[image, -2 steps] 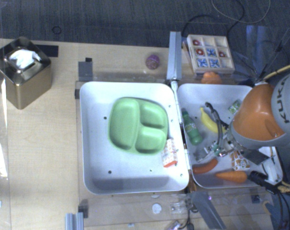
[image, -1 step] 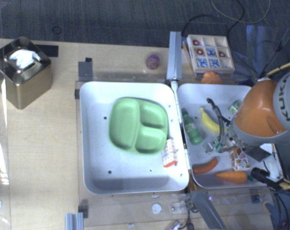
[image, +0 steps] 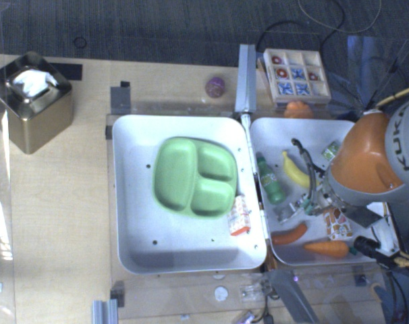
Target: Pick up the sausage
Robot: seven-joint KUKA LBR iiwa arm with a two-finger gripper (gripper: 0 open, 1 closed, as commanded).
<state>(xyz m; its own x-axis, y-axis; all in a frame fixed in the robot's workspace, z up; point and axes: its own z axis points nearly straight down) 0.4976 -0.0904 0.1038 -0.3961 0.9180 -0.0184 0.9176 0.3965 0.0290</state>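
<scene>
While the claw (image: 306,204) hangs over the right bin (image: 272,137), I cannot tell its state. Just below it toward the front wall lies the sausage (image: 289,234), its long axis running left-right, slightly tilted.

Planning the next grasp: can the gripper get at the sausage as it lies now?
Probably yes. The sausage lies uncovered on the right bin's floor, just below the gripper; the carrot beside it sits apart.

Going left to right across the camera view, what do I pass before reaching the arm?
Tissue box → green plate → small packet → green bottle → banana → orange band of the arm.
</scene>
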